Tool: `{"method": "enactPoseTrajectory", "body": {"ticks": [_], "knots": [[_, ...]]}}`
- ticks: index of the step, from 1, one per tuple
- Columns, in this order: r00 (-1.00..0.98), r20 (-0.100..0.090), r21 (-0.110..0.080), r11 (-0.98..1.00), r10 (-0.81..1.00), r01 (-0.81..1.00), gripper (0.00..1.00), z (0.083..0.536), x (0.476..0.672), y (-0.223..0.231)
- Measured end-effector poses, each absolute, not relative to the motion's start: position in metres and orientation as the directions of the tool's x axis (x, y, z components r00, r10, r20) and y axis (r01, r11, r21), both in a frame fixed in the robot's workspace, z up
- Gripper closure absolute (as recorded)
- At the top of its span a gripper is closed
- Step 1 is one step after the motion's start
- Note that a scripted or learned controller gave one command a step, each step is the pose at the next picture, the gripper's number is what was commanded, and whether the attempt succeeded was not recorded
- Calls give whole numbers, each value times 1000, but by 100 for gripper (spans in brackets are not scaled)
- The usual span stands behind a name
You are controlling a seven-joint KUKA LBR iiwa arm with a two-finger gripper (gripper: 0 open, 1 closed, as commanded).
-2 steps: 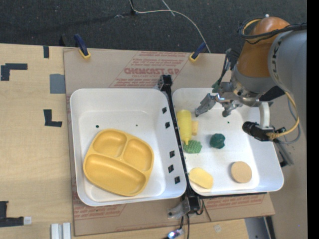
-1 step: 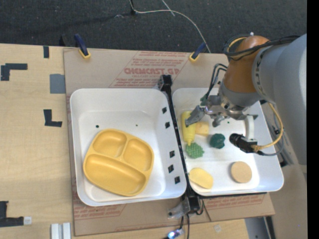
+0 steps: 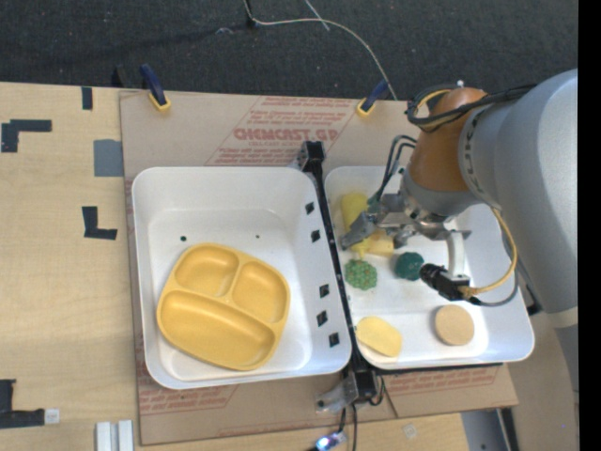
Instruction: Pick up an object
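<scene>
Across the wooden bench (image 3: 56, 252) lies a sheet of brown cardboard (image 3: 272, 130), clipped at its far edge by two blue and yellow clamps, and on it sit two shallow white bins side by side. My grey arm (image 3: 535, 186) comes in from the right side of the view, its orange band (image 3: 441, 158) above the wrist, and bends down over the right bin (image 3: 502, 346). The left bin (image 3: 155, 195) holds one large yellow plate (image 3: 223, 303) with three compartments, lying flat toward the near left corner. The right bin holds the smaller things I might pick. A round tan disc (image 3: 454, 325) lies near the front right corner, well apart from my wrist. A pale yellow oval piece (image 3: 379, 335) lies at the front left, close to the wall between the bins. A green, knobbly, broccoli-like piece (image 3: 361, 274) sits just behind that, and a small dark teal ball (image 3: 408, 266) lies just to its right. A yellow object (image 3: 354, 207) rests toward the back left of this bin. My pincer (image 3: 362, 238) reaches low over that yellow object, its metal fingers down against it, but I cannot tell whether they are spread or closed, nor whether anything sits between them.
</scene>
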State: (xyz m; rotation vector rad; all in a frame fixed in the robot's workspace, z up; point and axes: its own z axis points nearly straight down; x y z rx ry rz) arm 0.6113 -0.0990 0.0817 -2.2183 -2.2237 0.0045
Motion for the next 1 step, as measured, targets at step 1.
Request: {"method": "enactPoseTrajectory", "body": {"ticks": [1], "knots": [[-3,-4,9,3,1000,1000,100,99,615,-101]]}}
